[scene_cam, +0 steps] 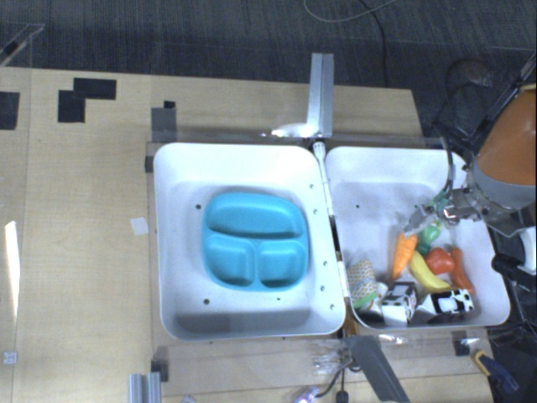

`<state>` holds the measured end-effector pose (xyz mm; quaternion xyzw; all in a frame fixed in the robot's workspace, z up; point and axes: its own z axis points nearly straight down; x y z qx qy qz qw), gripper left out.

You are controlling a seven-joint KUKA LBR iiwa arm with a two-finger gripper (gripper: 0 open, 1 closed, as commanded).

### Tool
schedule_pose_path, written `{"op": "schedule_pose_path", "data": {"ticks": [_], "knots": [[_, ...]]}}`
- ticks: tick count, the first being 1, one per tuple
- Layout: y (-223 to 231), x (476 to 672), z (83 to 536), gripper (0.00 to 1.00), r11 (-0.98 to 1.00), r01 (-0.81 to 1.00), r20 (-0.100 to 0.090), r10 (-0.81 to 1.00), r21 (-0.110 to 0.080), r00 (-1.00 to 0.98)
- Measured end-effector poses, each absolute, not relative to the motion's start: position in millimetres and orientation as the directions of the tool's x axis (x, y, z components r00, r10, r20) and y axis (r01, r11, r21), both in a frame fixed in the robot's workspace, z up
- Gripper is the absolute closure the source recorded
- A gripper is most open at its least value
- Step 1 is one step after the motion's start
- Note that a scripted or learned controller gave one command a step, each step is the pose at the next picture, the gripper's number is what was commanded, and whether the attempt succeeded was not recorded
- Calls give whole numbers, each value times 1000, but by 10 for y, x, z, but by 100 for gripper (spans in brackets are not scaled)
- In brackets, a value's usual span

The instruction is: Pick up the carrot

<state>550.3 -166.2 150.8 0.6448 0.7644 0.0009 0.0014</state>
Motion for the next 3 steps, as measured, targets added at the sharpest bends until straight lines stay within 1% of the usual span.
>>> {"op": "schedule_pose_path", "data": {"ticks": [1, 2, 3], "knots": [[-1258, 5581, 901, 0, 116, 993, -3, 993, 14, -116], [-1234, 5606, 1020, 100, 119, 993, -1, 993, 20, -119], [-1094, 5787, 2232, 100, 261, 965, -3, 965, 7, -261]]}}
